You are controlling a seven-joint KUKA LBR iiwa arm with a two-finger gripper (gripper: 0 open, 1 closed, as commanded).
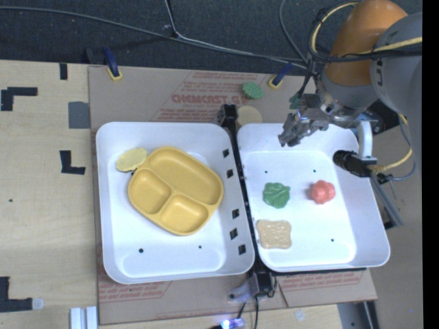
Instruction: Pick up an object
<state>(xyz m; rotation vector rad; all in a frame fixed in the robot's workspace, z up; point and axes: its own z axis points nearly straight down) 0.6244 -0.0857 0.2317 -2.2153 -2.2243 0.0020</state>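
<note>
Toys lie in the right bin, and any one of them could be the thing to pick up. A green toy that looks like a bumpy leaf sits near the middle of that bin. A red toy sits beside it, a bit apart, toward the arm's side. A tan toy shaped like a slice of bread lies just below the green one. None of them touch each other.

The gripper hangs over the far end of the right bin, well apart from all three toys. Nothing sits between its fingers. They are dark and small from up here, so I cannot tell if they are wide or close together.

The left bin has a yellow tray with three parts and a pale yellow toy touching its edge.

I think the job is at its start: the arm is getting ready and has not grabbed anything. Next it needs to move over one toy, go down, and squeeze. The green toy looks like the closest one to reach.
</note>
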